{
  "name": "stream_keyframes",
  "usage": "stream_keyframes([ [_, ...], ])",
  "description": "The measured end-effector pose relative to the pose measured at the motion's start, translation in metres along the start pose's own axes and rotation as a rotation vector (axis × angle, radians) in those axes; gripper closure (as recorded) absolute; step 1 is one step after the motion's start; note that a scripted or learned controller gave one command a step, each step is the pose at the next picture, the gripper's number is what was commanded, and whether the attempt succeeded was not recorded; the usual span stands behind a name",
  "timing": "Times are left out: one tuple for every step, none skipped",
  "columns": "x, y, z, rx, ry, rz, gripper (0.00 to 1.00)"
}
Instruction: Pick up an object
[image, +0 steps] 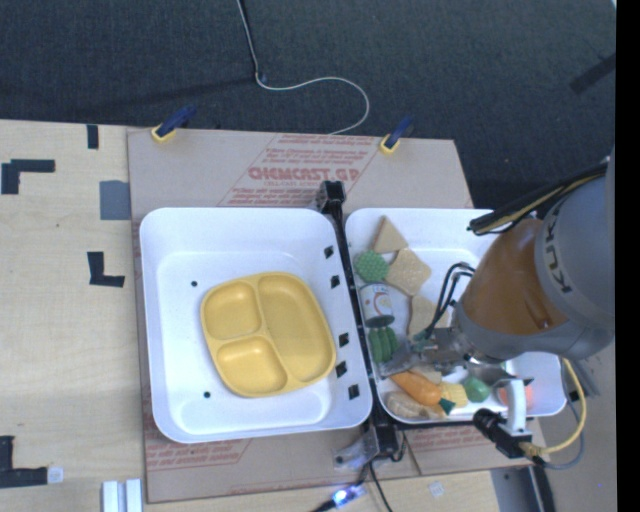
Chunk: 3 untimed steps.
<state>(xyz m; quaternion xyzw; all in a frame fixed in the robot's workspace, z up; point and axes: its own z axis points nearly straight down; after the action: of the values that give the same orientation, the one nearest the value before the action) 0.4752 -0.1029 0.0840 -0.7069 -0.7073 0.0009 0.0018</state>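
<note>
While the claw (432, 352) hangs low in the right bin (452, 222), the orange carrot (417, 386) lies just below it, near the bin's front edge.

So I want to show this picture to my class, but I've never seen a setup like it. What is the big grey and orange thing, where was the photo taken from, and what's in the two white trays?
The photo comes from one fixed camera above the bench, looking down at a slant. The big grey machine with the orange band is a robot arm reaching in from the right. Its end effector is lowered into the right shallow white bin, among small toy foods: an orange carrot-shaped piece, a green knobbly piece and tan wedge-shaped pieces. I cannot tell whether it holds anything. The left shallow white bin contains a yellow plastic plate with three compartments. Both bins sit on a brown cardboard sheet.
</note>
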Motion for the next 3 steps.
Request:
stream_keyframes([
  [0.000, 0.000, -0.010, 0.001, 0.001, 0.000, 1.00],
  [-0.002, -0.004, -0.053, -0.004, -0.001, 0.000, 1.00],
  [0.005, -0.003, -0.096, -0.005, -0.001, -0.001, 1.00],
])
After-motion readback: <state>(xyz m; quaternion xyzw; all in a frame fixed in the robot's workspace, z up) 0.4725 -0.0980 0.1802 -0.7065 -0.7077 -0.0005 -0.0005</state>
